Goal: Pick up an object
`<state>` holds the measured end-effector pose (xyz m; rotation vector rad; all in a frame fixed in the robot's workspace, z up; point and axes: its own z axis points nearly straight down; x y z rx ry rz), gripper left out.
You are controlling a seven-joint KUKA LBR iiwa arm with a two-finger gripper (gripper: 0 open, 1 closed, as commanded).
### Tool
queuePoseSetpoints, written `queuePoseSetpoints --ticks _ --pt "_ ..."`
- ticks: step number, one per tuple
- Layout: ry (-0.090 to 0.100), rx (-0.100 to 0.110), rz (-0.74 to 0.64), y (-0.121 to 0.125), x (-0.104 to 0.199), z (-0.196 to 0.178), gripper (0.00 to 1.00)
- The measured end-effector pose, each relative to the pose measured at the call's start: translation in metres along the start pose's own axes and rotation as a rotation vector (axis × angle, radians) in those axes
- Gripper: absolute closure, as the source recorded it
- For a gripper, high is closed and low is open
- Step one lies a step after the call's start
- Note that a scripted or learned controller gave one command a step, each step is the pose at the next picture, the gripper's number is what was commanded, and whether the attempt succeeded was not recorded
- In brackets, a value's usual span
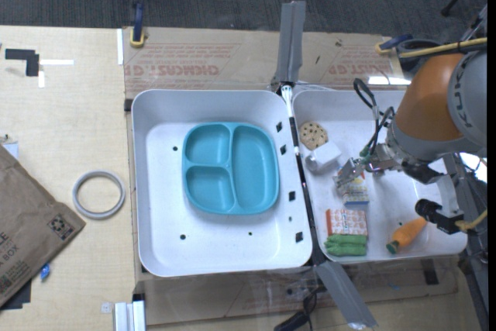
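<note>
Camera view. Arm (434,101), grey with an orange band, enters from 3 o'clock; its upper links are cut off by the frame edge, and its wrist covers the 3 o'clock part of the right bin (403,250). Gripper (359,169) sits low in the right bin among cables, directly over a small crumpled packet (350,186); whether it is released or clenched on anything cannot be told. Right bin contents: a cookie (313,135) toward 11 o'clock near the dividing wall; a pale grey lump (324,159) just below it, identity unclear; a printed box (346,222) toward 6 o'clock, touching a green item (346,245) at the near rim; an orange carrot-shaped piece (406,233) toward 5 o'clock, partly crossed by a black cable end. Bare floor in this bin lies between the box and the carrot piece. Left bin (155,190): a teal three-compartment plate (232,167) at centre, white floor open on all sides of it. Bench (62,120) at 9 o'clock: a tape ring (98,193), well apart from the bins; a brown cardboard box (31,232), cut off at the 8 o'clock corner.
</note>
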<state>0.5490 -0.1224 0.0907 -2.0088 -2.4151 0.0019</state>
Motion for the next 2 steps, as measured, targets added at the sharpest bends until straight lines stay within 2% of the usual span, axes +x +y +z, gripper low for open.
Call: queuePoseSetpoints --ticks 1,2 --pt "0.000 0.001 0.005 -0.001 -0.001 -0.008 1.00" --pt "-0.001 0.002 0.134 0.031 0.051 -0.099 1.00"
